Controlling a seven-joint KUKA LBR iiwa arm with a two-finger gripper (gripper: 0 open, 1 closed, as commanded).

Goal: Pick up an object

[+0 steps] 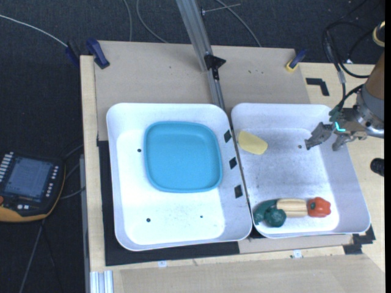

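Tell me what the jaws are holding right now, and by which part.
Nothing is held. The gripper hangs open over the right bin, apart from the yellow piece.

4 loose objects, all in the right bin [342, 182]. Pale yellow rounded piece [252, 143] lies flat near the bin's upper left, just beside the divider, well apart from the rest. Other 3 sit in a row along the bin's near wall: dark green lumpy item [270, 215] at left, tan bun-like roll [292, 207] lying on its side in the middle, touching the green one, red tomato-like item [318, 207] at right, touching the roll's end.
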